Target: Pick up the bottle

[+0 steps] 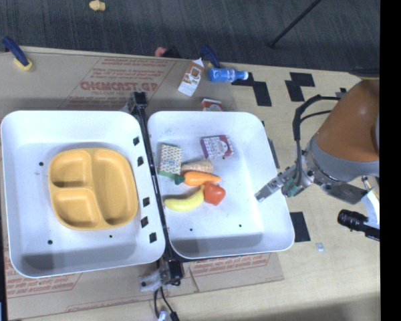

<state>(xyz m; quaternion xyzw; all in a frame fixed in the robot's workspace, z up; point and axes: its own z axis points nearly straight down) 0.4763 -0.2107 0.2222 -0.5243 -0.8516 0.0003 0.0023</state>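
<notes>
Camera view, bottle (pixel 227 75) outside bins, well apart from pincer (pixel 273 187)

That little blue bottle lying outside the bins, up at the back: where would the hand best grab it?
Probably across the middle of the blue bottle, coming straight down from above. It lies on its side on the bench beyond the right bin, its long axis running left to right with the cap end pointing right, so fingers closing across its narrow width should fit.
</notes>
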